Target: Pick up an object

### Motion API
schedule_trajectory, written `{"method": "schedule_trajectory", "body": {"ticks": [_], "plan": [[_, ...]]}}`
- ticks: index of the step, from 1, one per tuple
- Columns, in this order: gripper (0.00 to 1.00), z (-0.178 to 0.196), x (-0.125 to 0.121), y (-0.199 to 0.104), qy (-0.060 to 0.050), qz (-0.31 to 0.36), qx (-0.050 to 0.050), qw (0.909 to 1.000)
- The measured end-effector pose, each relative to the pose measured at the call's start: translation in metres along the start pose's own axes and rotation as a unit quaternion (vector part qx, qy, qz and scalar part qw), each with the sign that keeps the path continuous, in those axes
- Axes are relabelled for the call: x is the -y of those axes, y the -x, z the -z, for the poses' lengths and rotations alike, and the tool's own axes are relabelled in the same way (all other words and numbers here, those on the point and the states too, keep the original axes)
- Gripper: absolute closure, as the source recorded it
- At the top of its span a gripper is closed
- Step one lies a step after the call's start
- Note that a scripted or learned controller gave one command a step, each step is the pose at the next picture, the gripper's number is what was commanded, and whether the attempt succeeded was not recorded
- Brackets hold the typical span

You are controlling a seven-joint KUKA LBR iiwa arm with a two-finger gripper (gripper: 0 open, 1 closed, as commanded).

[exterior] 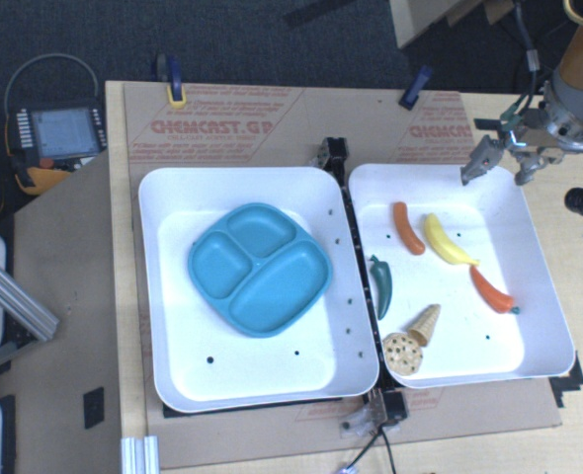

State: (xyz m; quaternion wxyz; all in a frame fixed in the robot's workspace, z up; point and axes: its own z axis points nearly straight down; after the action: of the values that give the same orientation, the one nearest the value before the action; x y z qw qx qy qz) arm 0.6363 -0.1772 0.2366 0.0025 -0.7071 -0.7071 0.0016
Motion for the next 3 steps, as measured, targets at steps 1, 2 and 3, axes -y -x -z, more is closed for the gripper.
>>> {"method": "schedule_trajectory", "body": {"ticks": [1,2,3], "plan": [[0.00,-0.059,0.003,-0.006,0.002,0.000,0.000,1.0000],[0.00,-0.119,0.012,-0.006,-0.001,0.000,0.000,1.0000],[1.00,-0.104,0.010,-0.006,0.004,0.000,0.001,1.0000]]}}
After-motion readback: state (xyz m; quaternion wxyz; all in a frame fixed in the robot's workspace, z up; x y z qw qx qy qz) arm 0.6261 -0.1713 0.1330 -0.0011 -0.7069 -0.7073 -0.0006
